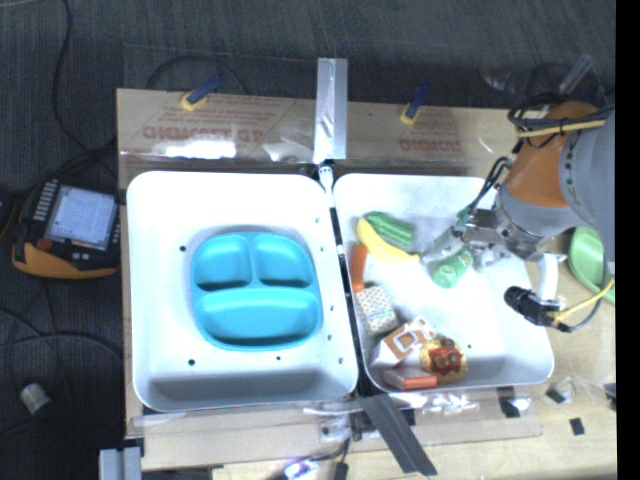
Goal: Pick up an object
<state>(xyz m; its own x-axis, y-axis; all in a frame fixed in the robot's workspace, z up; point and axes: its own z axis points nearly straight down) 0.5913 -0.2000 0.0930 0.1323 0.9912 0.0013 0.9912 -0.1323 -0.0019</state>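
Tool (458,258) pinches a green object (451,268) in the right bin (500,363); red lettering (195,128) behind is unreadable

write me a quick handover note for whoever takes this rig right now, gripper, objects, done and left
Gripper: low in the right bin, at a small green object; a grasp cannot be confirmed from this view.
Right bin also holds a banana with a green piece beside it, a patterned box, and wrapped snacks near the front wall.
Left bin holds a blue divided tray.
Done: arm has reached the objects.
Left: secure one object and lift it clear.
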